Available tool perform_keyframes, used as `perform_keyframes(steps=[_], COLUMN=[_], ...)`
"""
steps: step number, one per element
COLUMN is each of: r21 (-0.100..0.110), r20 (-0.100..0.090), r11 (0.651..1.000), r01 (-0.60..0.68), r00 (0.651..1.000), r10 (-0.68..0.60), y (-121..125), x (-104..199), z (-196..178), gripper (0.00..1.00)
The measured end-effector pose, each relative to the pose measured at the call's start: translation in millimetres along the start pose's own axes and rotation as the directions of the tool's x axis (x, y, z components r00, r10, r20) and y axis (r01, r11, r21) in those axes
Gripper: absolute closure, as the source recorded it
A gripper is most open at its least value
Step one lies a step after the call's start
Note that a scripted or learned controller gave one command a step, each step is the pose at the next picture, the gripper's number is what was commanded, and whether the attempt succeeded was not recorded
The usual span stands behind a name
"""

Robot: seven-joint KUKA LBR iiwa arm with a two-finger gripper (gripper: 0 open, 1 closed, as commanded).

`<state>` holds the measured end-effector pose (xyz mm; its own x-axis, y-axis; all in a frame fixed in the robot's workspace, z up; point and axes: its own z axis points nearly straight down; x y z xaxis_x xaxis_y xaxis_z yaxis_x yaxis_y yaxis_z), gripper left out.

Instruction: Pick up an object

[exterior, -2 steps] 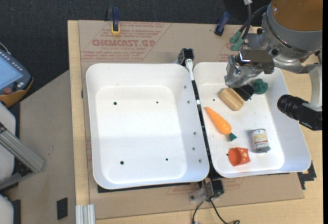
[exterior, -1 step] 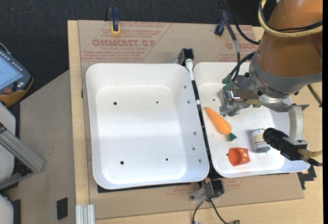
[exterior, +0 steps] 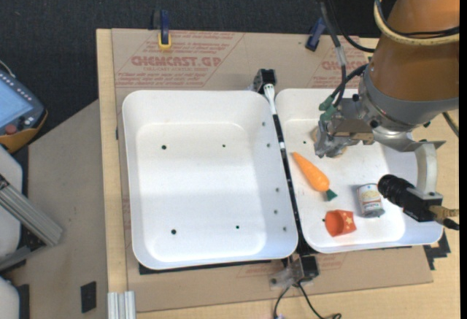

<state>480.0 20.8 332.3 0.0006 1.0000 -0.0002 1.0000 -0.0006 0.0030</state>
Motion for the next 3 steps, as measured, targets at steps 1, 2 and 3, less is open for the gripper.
perform_keyframes(steps=[1,2,3], r21=[-0.002,0.014,-0.005], r20=[-0.003,0.002,-0.002], r11=[1.0,1.0,1.0], r01=[0.008,-0.001,0.003], r00=[1.0,1.0,1.0], r10=[-0.008,0.001,-0.003], y=[-0.4,5.9,-0.1], x=[64.6,61.7,72.9], z=[-38.9,48.7,-25.2], gripper=[1.0,1.0,1.0])
